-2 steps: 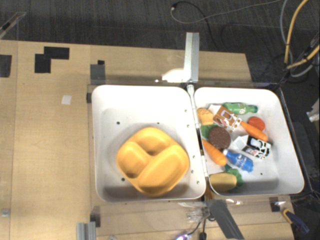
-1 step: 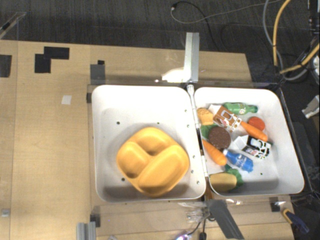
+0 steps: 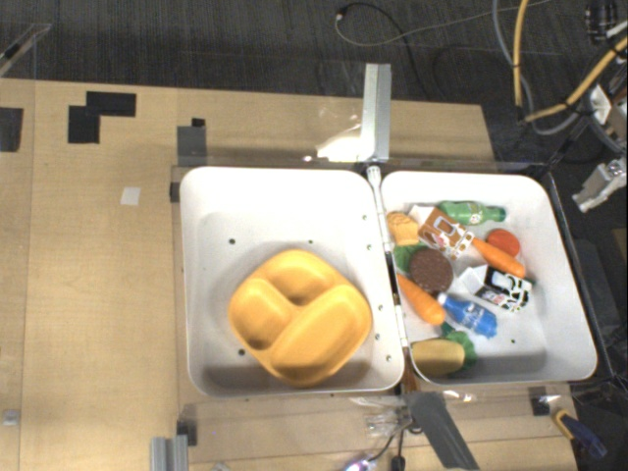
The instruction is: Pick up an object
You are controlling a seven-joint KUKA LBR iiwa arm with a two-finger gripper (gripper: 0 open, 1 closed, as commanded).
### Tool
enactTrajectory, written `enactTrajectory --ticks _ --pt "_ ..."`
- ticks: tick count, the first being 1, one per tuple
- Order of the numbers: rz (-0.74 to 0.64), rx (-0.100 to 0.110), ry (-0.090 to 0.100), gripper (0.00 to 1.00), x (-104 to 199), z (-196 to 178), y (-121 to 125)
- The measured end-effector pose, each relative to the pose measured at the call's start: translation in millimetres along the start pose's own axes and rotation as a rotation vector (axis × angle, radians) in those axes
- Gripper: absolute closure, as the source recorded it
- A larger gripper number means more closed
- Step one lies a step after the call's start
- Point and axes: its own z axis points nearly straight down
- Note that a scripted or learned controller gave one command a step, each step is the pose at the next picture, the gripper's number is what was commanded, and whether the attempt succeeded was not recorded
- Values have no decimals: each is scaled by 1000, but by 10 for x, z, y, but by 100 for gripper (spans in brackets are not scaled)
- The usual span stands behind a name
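The right bin (image 3: 549, 346) holds a heap of toy items toward its left side. Among them are a green bottle (image 3: 471, 210), a red tomato (image 3: 503, 240), an orange carrot (image 3: 498, 257), a brown round cookie (image 3: 430, 270), a second carrot (image 3: 424, 303), a blue bottle (image 3: 469, 315), a black-and-white pack (image 3: 506, 288), an orange-white snack box (image 3: 444, 232) and a yellowish potato (image 3: 439, 356). A pale grey end of the arm, likely my gripper (image 3: 601, 185), pokes in at the right edge, outside the right bin's far right corner and away from every item.
A large yellow sectioned plate (image 3: 299, 314) lies upside-tilted in the left bin (image 3: 211, 224). A metal post (image 3: 377, 111) stands behind the divider between the bins. Cables (image 3: 535, 47) hang at the top right.
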Motion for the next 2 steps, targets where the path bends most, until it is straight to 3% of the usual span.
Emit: enactTrajectory --ticks 1,2 --pt "-262 -2 -1 100 315 434 -41" --pt "-260 4 1 100 307 313 -61"
